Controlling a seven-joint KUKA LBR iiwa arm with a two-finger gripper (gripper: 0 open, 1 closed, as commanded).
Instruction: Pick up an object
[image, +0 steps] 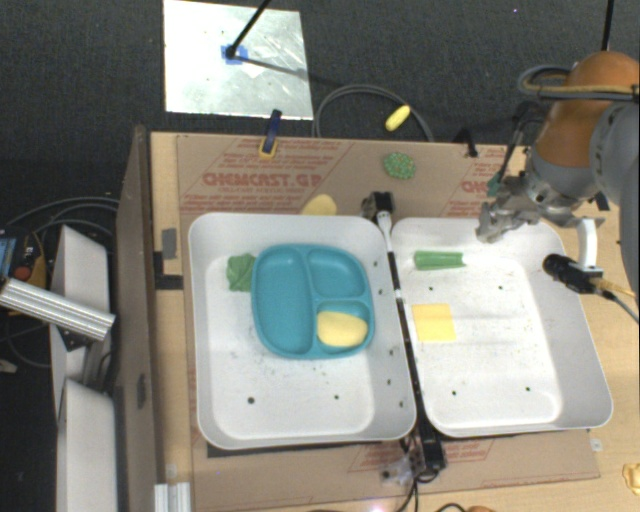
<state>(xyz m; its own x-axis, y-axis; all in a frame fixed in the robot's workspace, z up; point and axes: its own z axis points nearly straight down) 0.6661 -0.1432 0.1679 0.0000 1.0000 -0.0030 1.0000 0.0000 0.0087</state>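
A green stick-shaped piece (439, 260) lies near the far edge of the right bin (520, 400). A flat yellow square (433, 322) rests closer to that bin's left wall. My gripper (492, 228) hangs over the far rim of the right bin, to the right of the green piece and apart from it. In the left bin (290, 410) sits a blue divided plate (303, 298) with a yellow lemon-like item (341, 328) in its near right compartment. A green leafy item (240, 271) lies against the plate's left edge.
Behind the bins on the cardboard lie a yellow object (320, 206), a green round thing (400, 165) and a yellow piece (397, 118). A metal bar (55, 308) stands off the bench at left. The near half of the right bin is bare.
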